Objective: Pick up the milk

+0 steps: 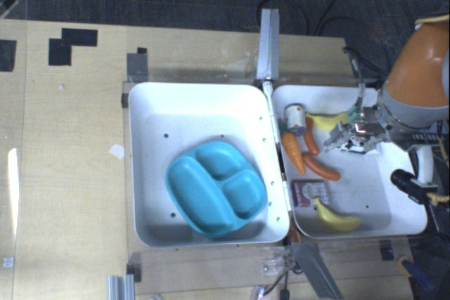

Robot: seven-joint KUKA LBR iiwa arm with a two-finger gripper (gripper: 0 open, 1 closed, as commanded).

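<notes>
- The 2 shallow white plastic bins sit side by side, the left bin [144, 151] and the right bin [401, 211] meeting along a shared middle edge.
- The left bin holds a glossy blue plastic plate with 3 compartments [216, 186], near its near wall; the far half of its floor is bare.
- The small pale cylindrical container [294, 115], the likeliest milk, stands in the right bin's far left corner, close to the middle edge.
- Just near of it lie a tapered orange carrot [292, 152] and 2 smooth orange-red sausages [320, 167], then a dark flat packet [309, 192] and a curved yellow banana [336, 218].
- The metal two-finger gripper [355, 135] hangs over the bin's far middle, right of the container and apart from it; wide or narrow, I cannot tell.
- The bin's near right floor lies open.
</notes>
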